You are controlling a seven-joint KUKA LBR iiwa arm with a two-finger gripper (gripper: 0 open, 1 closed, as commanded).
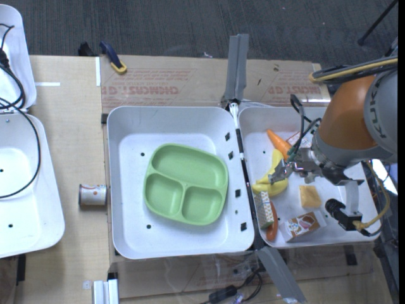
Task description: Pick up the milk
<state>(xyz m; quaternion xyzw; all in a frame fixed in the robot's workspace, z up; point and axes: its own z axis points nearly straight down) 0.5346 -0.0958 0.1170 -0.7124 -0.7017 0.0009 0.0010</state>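
My surface is a pale wooden bench top, partly covered by a sheet of brown cardboard with red lettering that reads reversed. Beyond its far edge lies dark grey carpeted floor. A grey metal post rises at the back between the two bins. At the far left sits a white moulded unit with black cables looping over it. A blue-handled clamp rests near the far edge. The light is even and soft.
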